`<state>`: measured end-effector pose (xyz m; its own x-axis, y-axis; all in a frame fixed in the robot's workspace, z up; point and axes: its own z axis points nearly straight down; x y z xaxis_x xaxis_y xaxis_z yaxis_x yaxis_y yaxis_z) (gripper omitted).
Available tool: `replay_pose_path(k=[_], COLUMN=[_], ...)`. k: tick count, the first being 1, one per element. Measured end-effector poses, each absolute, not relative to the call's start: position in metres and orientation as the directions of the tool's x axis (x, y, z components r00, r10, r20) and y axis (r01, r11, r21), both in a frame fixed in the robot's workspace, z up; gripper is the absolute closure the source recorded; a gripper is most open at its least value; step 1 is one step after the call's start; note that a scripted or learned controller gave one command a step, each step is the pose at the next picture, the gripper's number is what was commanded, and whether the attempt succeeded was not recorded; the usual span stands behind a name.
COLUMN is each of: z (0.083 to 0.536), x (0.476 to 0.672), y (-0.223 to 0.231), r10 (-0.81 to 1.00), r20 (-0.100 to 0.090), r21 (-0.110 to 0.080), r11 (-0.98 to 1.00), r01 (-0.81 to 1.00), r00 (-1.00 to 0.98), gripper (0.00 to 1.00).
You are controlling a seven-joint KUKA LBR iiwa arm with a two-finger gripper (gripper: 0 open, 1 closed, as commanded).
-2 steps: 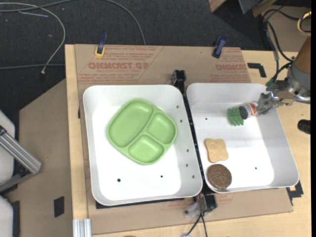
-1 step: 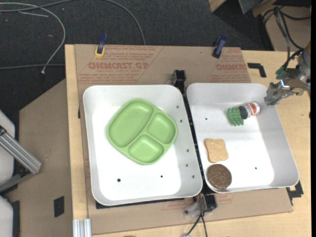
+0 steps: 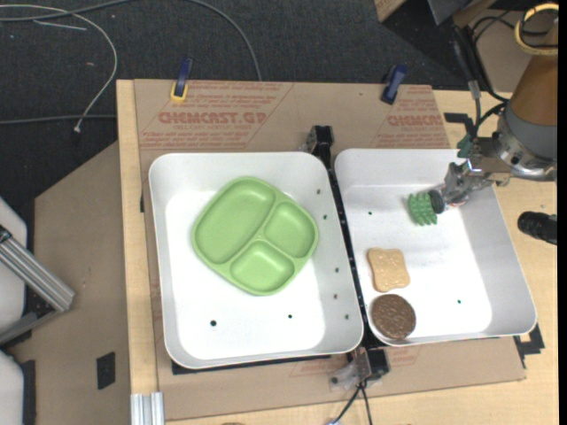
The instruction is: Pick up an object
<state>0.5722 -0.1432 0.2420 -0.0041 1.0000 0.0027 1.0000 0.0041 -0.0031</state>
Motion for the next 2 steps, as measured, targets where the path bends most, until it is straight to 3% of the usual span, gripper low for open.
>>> replay_pose_path(k=[2], z=[0.220], x=[0.549], y=[-0.043], r10=[1.000], r20=[0.003], r21=[-0.005], r11=[0.004], r01=[1.000], r00=[-0.004], gripper=[1.00])
